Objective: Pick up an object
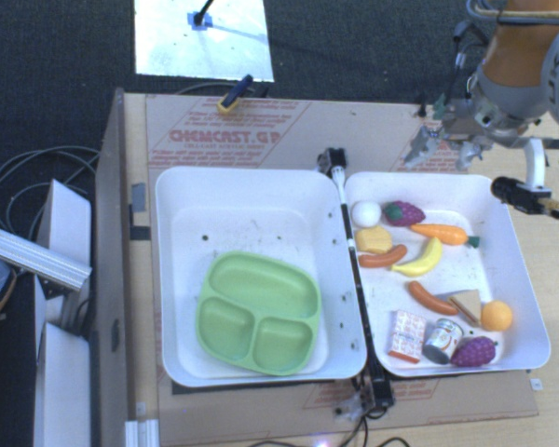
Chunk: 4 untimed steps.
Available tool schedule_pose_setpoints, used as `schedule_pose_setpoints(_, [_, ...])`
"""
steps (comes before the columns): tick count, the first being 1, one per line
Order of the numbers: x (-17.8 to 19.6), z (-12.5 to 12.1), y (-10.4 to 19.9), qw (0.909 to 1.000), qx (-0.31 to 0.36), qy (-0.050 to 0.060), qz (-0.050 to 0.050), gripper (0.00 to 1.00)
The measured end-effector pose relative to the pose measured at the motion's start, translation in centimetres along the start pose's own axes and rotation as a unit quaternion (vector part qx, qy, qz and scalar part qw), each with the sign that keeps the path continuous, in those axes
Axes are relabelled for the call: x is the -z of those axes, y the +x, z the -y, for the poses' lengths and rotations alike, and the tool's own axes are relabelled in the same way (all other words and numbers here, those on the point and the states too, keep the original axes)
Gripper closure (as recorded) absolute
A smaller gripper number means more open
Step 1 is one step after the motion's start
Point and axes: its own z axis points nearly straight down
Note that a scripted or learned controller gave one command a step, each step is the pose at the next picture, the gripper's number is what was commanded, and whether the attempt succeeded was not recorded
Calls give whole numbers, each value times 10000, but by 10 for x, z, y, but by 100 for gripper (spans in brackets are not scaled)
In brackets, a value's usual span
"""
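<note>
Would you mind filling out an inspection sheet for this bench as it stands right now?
Surface: cardboard sheet under two white bins, left bin and right bin, side by side.
Job's things: in the right bin, egg, purple grapes, carrot, banana, two sausages, orange, can, small box, second grapes.
Clutter: green divided tray in the left bin.
Grippers: gripper above the right bin's far edge, nothing between its fingers.
Cables: loose loops on the floor at left.
Surroundings: dark carpet, white sheet beyond the bench.
</note>
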Motion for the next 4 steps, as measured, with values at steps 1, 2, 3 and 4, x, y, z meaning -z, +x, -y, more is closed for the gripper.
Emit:
schedule_pose_setpoints(1, [-129, -4, 10, 10000, 8, -38, 8, 0])
schedule_pose_setpoints(2, [-162, 28, 9, 10000, 0, -38, 3, 0])
schedule_pose_setpoints(3, [-166, 92, -1, 10000, -12, 10, -2, 0])
schedule_pose_setpoints(4, [-166, 158, 14, 10000, -13, 11, -6, 0])
